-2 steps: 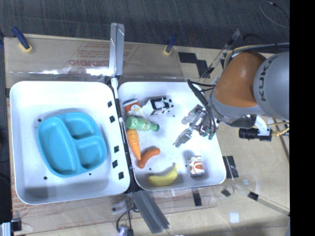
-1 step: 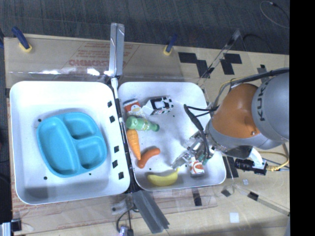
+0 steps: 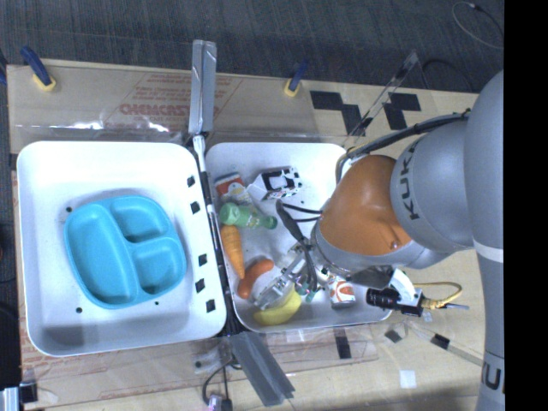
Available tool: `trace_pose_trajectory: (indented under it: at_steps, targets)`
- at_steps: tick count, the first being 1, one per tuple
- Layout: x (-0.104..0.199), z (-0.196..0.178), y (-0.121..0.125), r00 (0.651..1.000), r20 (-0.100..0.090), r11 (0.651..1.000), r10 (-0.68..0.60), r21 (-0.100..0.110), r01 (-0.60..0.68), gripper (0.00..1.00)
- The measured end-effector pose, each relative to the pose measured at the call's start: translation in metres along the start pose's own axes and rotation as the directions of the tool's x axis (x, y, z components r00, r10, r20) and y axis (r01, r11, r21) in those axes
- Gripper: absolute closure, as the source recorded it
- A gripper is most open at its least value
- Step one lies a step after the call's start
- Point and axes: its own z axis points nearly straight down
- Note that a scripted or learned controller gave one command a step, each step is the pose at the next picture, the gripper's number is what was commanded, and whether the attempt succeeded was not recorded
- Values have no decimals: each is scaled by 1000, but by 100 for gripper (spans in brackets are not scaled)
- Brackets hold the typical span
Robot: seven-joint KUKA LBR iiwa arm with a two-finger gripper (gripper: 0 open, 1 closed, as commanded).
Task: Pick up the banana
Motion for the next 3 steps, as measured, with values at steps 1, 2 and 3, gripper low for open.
trace_pose_trajectory:
  at_steps: [1, 2, 3]
  targets:
    - [0, -8, 1, 1000, -2, 1000, -5, 0, 5, 100]
    - [0, -8, 1, 1000, -2, 1000, -5, 0, 5, 0]
    - [-1, -17, 1, 1000, -3, 1000, -9, 1, 9, 100]
